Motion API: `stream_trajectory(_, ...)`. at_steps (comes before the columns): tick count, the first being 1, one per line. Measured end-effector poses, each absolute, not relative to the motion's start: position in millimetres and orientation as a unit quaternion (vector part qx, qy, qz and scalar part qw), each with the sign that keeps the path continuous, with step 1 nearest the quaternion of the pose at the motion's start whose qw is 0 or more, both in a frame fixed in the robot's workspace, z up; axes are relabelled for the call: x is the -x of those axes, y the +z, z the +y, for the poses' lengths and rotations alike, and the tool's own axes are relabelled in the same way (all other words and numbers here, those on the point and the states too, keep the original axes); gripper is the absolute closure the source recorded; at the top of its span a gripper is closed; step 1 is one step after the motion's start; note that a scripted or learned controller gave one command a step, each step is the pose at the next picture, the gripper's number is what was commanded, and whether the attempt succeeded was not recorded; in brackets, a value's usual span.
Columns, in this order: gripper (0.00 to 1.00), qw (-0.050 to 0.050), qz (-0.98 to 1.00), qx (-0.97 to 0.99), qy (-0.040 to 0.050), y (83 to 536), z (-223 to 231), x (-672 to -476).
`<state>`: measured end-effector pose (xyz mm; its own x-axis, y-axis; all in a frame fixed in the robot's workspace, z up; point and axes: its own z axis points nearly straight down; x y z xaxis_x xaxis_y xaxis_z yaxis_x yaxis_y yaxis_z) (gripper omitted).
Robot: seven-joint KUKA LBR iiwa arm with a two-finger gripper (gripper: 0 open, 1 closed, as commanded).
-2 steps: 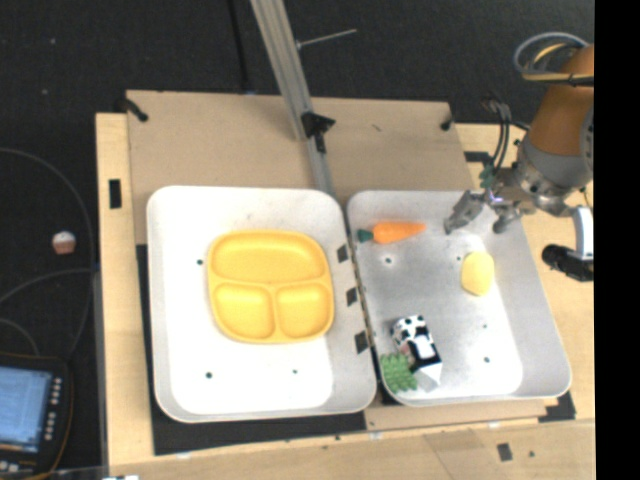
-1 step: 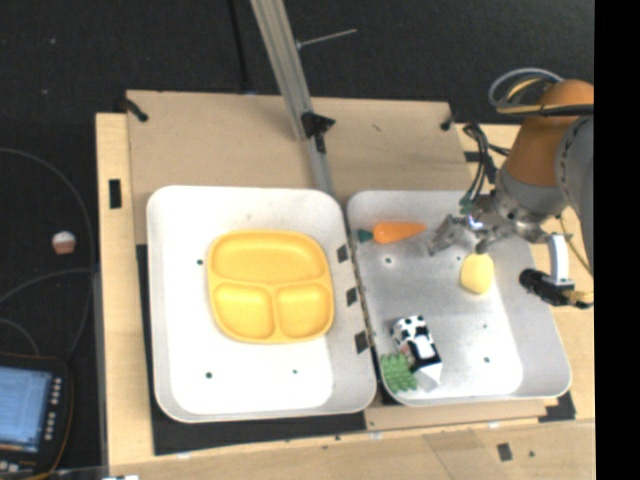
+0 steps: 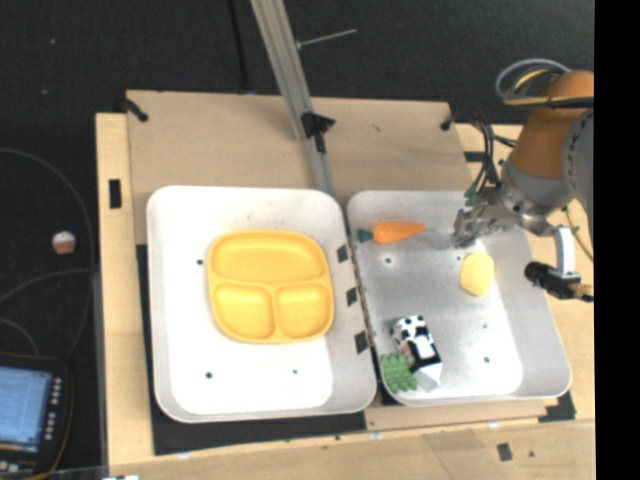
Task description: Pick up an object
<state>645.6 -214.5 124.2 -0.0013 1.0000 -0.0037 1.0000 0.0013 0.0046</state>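
The right bin (image 3: 500, 368) holds an orange carrot (image 3: 397, 232) near its far left, a yellow lemon-like piece (image 3: 477, 274) toward the right, and a black-and-white cow toy (image 3: 416, 341) beside a green piece (image 3: 397, 373) at the front left. My gripper (image 3: 467, 226) hangs over the bin's far right part, just above and left of the yellow piece and to the right of the carrot. Nothing shows between its fingers, and their spread is too small to make out.
A yellow three-compartment plate (image 3: 270, 284) lies in the left bin (image 3: 180, 368). A metal pole (image 3: 290, 78) slants up from between the bins at the back. The arm's orange band (image 3: 545, 143) reaches in over the bench's right side.
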Motion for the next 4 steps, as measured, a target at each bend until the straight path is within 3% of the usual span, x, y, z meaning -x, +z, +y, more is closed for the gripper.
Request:
stream_trajectory(1, 1.00, 0.004, 0.708, -0.706, 0.0022, 189.1, -215.3, -651.6)
stream_trajectory(2, 1.00, 0.002, 0.709, -0.705, 0.0013, 214.4, -216.9, -652.5)
stream_trajectory(4, 1.00, 0.000, 0.709, -0.705, 0.0000, 222.2, -122.9, -611.7)
